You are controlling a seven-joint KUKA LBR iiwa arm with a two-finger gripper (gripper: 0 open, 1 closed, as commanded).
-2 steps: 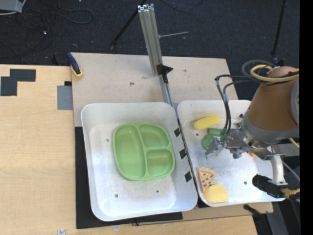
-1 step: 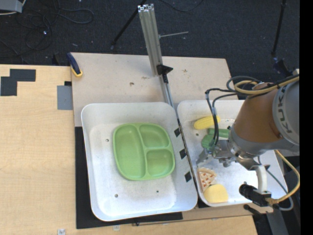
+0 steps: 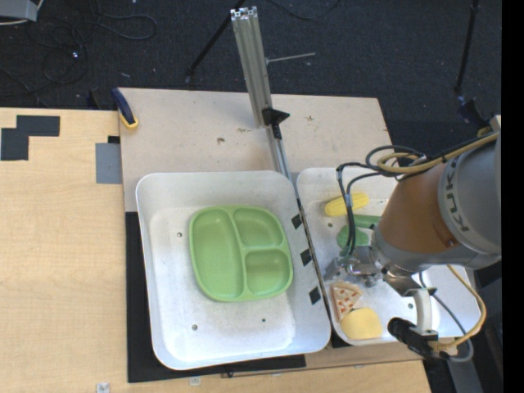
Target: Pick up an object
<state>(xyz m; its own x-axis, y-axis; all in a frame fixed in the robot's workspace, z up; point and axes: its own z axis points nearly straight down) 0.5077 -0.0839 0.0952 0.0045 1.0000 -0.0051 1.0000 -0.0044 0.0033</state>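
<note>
Objects for picking, right bin [image 3: 315,188]: four pieces, all lying on the floor of this bin
- Pizza slice toy [image 3: 345,298]: triangular, tan crust with red spots, just below the gripper [image 3: 358,270] and touching or nearly touching the yellow round piece
- Yellow round piece [image 3: 361,324]: pale yellow, at the near end of the right bin, just beside the pizza slice toy on its right
- Corn cob toy [image 3: 345,205]: yellow, at the far end of the right bin, above the gripper, a black cable crossing over it
- Green piece [image 3: 355,236]: partly hidden by the arm [image 3: 426,215] and cables, between the corn cob toy and the gripper; shape cannot be told

Gripper: low in the right bin, above the pizza slice toy; state cannot be told, wrist and cables hide it; nothing seen held

Arm: grey with an orange band, covering much of the right bin

Left bin [image 3: 155,195]: beside the right bin, edges touching; holds a green divided plate [image 3: 241,253], three compartments, lying flat near its middle
</note>
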